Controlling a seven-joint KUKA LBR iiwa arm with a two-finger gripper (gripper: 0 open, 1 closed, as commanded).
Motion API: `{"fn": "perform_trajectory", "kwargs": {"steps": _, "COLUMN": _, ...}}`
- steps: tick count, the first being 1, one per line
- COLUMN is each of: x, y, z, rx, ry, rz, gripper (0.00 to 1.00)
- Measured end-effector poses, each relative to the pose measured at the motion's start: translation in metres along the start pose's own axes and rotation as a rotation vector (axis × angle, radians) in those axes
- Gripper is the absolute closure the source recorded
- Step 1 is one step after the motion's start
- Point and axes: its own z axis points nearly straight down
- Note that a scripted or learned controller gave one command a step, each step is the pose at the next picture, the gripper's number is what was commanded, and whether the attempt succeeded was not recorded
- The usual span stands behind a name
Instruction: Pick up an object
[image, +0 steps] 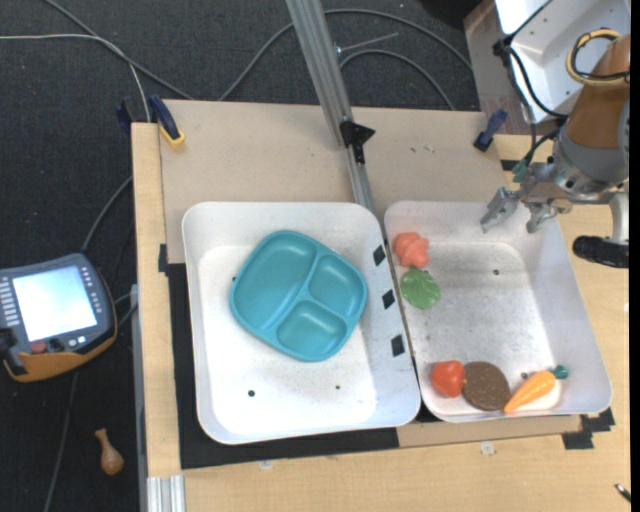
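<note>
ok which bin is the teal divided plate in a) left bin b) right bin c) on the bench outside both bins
a, the teal divided plate lies flat inside the left bin, while the right bin holds the small toy foods such as the carrot.

No text, label, brand, number or sign can be read anywhere in the camera view. The handheld control pendant (52, 315) lying left of the surface has a lit screen, but it shows as a pale blank glow, with nothing legible on it; the buttons along its edge are too small to make out. The black tape marks on the rims of the white bins (388, 297) carry no writing.
</note>
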Motion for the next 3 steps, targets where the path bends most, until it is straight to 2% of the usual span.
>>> {"fn": "perform_trajectory", "kwargs": {"steps": 1, "x": -0.008, "y": -0.005, "z": 0.052, "rx": -0.001, "ry": -0.001, "rz": 0.002, "gripper": 0.00}}
{"fn": "perform_trajectory", "kwargs": {"steps": 2, "x": -0.008, "y": -0.005, "z": 0.077, "rx": -0.002, "ry": -0.001, "rz": 0.000, "gripper": 0.00}}
{"fn": "perform_trajectory", "kwargs": {"steps": 3, "x": -0.008, "y": -0.003, "z": 0.063, "rx": -0.008, "ry": -0.004, "rz": -0.001, "gripper": 1.00}}
